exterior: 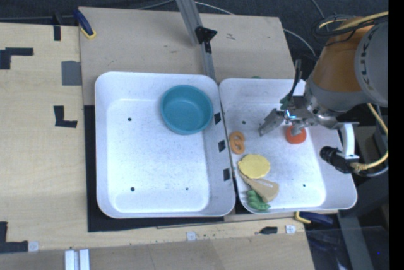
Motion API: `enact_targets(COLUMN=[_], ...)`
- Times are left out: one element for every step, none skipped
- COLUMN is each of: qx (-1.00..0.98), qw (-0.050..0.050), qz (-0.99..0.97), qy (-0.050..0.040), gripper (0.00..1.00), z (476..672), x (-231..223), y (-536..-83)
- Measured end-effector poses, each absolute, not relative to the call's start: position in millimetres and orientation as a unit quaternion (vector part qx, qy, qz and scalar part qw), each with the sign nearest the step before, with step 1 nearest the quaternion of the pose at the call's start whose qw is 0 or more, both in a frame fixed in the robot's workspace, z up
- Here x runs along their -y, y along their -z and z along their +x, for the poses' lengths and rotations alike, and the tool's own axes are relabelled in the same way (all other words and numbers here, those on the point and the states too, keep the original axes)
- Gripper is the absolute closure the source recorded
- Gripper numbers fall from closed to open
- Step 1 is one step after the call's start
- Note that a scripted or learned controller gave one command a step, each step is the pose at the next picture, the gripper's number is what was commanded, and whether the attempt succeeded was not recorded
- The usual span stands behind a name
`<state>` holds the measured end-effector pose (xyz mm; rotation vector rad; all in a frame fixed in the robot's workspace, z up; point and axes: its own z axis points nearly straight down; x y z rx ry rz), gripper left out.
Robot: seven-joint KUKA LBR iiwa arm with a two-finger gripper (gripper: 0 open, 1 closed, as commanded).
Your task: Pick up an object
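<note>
In the right bin (315,196), my gripper (281,127) hangs low over the floor near the bin's middle, open, with one dark finger (267,124) splayed out to the left. A small red-orange object (295,135) lies just under the gripper's right side; part of it is hidden by the wrist, and nothing shows clamped between the fingers. To the left and nearer the front lie a small orange piece (237,141), a yellow round object (254,166), a tan wedge (265,187) and a green item (255,200).
A blue bowl (186,109) stands at the back of the left bin (126,193). A grey metal bar (189,7) slants down from the top toward the divider between the bins. Cables loop behind the arm at the right.
</note>
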<state>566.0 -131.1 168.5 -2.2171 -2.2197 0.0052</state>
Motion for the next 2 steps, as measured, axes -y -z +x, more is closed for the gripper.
enact_targets(qx=[0.707, 0.708], qw=[0.001, 0.0], qz=[-0.707, -0.707], qy=[-0.0012, -0.0002], gripper=[0.0, 1.0], z=[560.9, 561.7], x=[130, 130], y=[-125, -137])
